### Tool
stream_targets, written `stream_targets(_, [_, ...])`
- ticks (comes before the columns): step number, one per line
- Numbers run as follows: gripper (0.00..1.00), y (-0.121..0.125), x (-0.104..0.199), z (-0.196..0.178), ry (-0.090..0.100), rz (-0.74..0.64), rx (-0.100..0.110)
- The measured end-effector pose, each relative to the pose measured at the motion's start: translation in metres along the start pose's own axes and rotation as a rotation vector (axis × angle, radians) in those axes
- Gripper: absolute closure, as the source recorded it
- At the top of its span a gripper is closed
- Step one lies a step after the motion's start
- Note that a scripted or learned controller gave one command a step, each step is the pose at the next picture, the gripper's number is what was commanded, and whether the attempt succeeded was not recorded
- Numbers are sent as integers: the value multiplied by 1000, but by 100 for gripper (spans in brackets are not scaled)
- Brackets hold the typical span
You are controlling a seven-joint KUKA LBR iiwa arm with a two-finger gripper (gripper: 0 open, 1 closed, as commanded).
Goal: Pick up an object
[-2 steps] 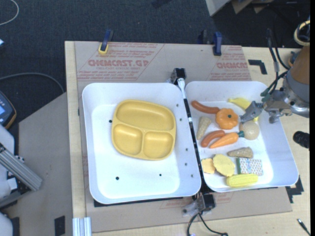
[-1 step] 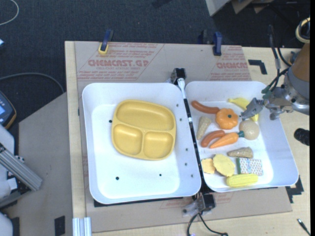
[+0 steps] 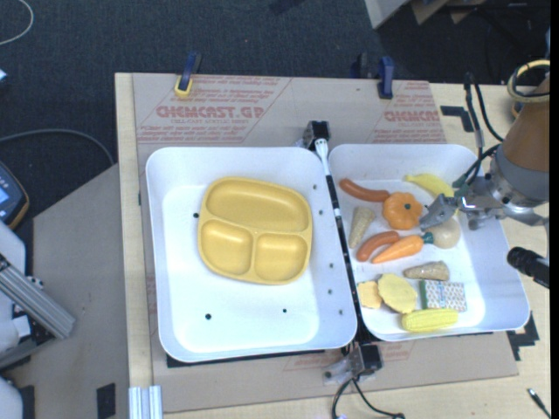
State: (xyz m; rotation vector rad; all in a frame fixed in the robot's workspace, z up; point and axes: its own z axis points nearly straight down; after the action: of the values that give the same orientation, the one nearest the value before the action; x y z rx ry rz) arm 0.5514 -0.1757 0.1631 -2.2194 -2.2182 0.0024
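We hover our gripper low in the right bin, apparently mid-approach; we cannot tell its opening. Just beneath sits a pale onion; next, we likely descend and close.

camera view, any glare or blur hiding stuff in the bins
Camera view: even, soft light; the white bins look bright yet nothing is washed out; the yellow tray stays sharp; the gripper is slightly soft, its fingers hard to read.
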Motion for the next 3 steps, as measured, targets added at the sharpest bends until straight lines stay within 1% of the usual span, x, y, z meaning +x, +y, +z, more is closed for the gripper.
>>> stream_targets(1, [0, -9, -5, 53, 0, 1, -1])
stream_targets(2, [0, -2, -4, 70, 0, 0, -18])
stream_targets(3, [100, 1, -3, 56, -1, -2, -29])
